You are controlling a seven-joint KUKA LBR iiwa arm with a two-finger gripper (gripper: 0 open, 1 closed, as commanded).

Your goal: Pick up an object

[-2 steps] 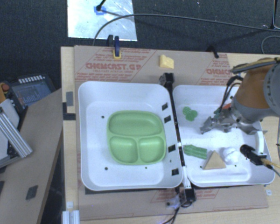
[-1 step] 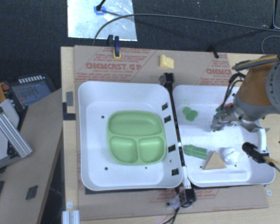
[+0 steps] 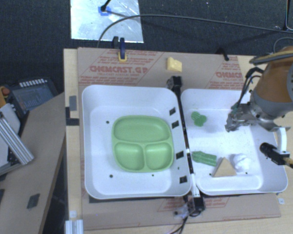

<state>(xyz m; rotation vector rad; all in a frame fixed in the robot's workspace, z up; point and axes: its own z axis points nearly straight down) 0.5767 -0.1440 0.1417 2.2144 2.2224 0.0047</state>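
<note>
Progress looked nil: the end effector (image 3: 233,122) hung over the middle of the right bin (image 3: 271,186) with nothing seen between its fingers, though whether they stood wide or narrow I could not tell. A small green piece (image 3: 199,118) lay just beside it toward the bin's left wall; a green stick (image 3: 204,157), a tan wedge (image 3: 225,168) and a white lump (image 3: 241,163) crowded the near edge. Bare floor around the end effector gave room to descend.

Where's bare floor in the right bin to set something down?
Right bin: bare middle, between the round green piece above and the long green piece, tan wedge and white lump crowding the near edge. The gripper hangs over the upper right.
</note>
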